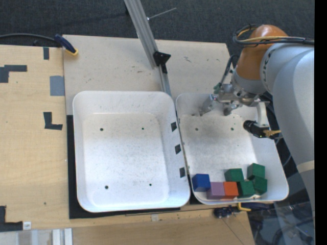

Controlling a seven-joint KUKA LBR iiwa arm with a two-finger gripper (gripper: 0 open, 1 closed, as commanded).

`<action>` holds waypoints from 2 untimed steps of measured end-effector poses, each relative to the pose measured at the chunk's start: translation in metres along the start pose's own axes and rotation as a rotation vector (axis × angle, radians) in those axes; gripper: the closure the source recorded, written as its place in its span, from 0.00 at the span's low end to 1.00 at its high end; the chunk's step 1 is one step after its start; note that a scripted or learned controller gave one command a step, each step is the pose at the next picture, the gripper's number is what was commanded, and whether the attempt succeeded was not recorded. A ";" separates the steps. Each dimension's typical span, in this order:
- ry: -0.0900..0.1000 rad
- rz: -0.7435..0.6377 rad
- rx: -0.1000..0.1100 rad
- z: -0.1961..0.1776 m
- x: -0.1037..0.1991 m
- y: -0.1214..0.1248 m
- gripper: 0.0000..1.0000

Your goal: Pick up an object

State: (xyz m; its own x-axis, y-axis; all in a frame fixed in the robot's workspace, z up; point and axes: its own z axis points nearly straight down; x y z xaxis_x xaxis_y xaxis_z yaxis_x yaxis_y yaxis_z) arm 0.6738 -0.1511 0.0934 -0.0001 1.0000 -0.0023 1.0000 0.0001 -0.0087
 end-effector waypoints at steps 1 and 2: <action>0.000 -0.001 0.000 -0.009 0.001 0.000 1.00; 0.002 -0.001 -0.012 -0.053 0.004 -0.001 1.00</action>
State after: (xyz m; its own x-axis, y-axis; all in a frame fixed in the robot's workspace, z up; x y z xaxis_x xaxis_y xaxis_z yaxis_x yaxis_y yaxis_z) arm 0.6732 -0.1468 0.1461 -0.0011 1.0000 -0.0002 1.0000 0.0011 0.0034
